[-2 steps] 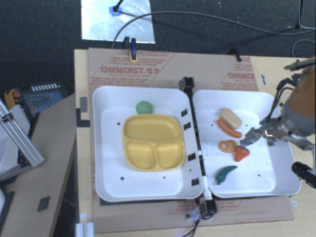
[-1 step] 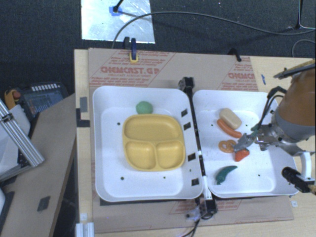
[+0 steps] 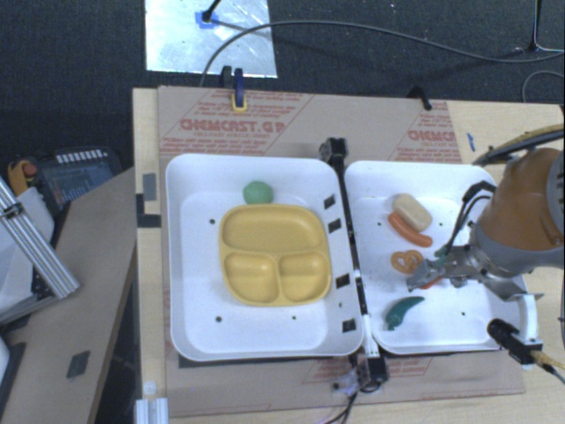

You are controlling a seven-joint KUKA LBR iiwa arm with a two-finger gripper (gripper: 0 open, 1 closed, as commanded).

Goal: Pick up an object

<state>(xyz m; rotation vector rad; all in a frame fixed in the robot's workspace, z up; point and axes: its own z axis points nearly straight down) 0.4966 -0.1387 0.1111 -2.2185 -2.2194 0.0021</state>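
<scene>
The right bin [image 3: 441,168] holds a beige bun [image 3: 411,211], an orange sausage [image 3: 410,230] just below it, a brown pretzel [image 3: 406,261] and a dark green pepper [image 3: 403,311]. My gripper [image 3: 426,276] is low in this bin, right beside the pretzel and above the pepper. A small red-orange piece [image 3: 431,282] shows at its tip; whether it is held is unclear. The grey and orange arm [image 3: 521,219] covers the bin's right side.
The left bin [image 3: 190,237] holds a yellow divided tray [image 3: 269,253] and a green ball [image 3: 258,193] behind it. A black divider with clips [image 3: 347,237] runs between the bins. A cable [image 3: 353,34] lies on the floor beyond the bench.
</scene>
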